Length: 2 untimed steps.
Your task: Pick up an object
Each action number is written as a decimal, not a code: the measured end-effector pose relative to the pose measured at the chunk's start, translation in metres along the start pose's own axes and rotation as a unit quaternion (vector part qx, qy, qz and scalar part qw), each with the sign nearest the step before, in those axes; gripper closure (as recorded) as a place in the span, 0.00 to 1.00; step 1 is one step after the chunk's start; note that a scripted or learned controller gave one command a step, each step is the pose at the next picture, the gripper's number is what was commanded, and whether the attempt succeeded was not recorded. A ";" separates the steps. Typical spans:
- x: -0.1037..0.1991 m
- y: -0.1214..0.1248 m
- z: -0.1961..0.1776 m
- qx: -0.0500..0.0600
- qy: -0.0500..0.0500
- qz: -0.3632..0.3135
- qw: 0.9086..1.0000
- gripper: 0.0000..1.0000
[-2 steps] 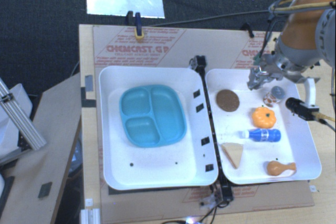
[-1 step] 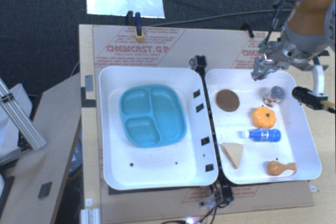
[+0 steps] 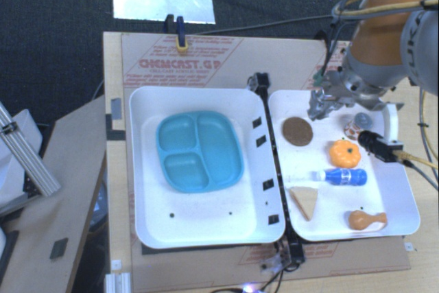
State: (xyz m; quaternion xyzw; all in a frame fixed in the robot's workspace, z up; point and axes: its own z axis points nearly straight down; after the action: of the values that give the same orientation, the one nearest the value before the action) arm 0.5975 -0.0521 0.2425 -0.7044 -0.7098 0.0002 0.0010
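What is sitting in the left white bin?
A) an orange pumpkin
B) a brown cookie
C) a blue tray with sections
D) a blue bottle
C: the blue tray with sections lies in the left bin, while the small toys are in the right bin.

Two white bins (image 3: 144, 147) sit on the tan counter (image 3: 206, 58). The left one carries a light blue divided plate (image 3: 200, 151). In the right one: a brown round cookie (image 3: 298, 131), orange pumpkin (image 3: 344, 154), blue bottle (image 3: 345, 177) with white neck, tan wedge (image 3: 304, 201) at six o'clock, orange-brown drumstick (image 3: 367, 219).
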 end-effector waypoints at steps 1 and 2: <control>0.043 -0.032 0.002 -0.001 0.000 0.000 1.000 1.00; 0.083 -0.055 0.010 0.000 0.000 0.000 1.000 1.00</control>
State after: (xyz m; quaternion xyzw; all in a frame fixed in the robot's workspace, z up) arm 0.5414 0.0306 0.2329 -0.7041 -0.7101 0.0000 0.0011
